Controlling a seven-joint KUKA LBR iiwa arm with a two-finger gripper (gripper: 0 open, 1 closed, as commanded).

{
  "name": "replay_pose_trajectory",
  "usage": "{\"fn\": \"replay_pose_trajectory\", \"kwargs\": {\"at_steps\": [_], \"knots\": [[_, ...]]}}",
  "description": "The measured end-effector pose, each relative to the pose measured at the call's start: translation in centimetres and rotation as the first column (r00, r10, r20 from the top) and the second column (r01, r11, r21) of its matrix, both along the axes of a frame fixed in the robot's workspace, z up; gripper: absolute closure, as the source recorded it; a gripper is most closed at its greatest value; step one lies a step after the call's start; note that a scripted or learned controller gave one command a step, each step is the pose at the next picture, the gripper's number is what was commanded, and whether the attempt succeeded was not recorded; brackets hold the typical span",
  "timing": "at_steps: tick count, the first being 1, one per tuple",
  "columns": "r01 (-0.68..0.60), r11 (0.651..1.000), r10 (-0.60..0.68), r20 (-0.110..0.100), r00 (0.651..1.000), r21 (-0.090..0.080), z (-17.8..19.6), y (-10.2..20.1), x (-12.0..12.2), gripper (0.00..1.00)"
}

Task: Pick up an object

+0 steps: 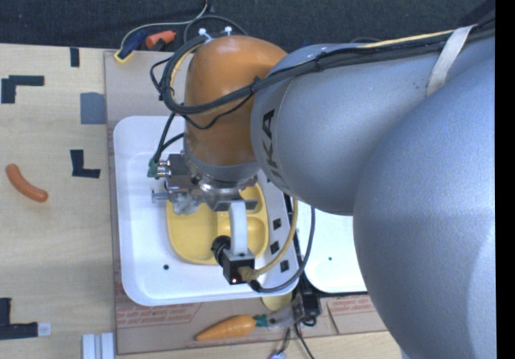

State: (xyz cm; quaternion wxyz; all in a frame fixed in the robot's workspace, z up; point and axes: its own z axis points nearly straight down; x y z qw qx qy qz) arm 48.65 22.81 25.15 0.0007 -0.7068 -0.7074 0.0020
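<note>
the claw (201, 203) hangs in the left bin (133, 212), directly above a yellow dish-like thing (189, 243) lying mid-bin, so the move looks straight down. its long axis is half hidden. claw wide or narrow: cannot tell. black letters (264, 136) on the arm (362, 164) are unreadable.

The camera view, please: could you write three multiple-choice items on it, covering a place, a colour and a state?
1. Where is the carrot? A just past the left bin's lower rim; B inside the left bin; C inside the right bin.
2. What colour is the dish under the wrist? A blue; B yellow; C green.
3. How is the orange sausage? A lying flat on the bench; B standing on end; C stacked on the carrot.
Answers: 1 A, it lies on cardboard outside the rim; 2 B, yellow shows around the wrist; 3 A, it lies alone left of the bins.
</note>
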Motion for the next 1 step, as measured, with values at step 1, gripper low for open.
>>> {"fn": "replay_pose_trajectory", "kwargs": {"at_steps": [1], "knots": [[-0.001,1.0,0.001,0.001,1.0,0.0,-1.15,0.05,-0.32,1.0]]}}
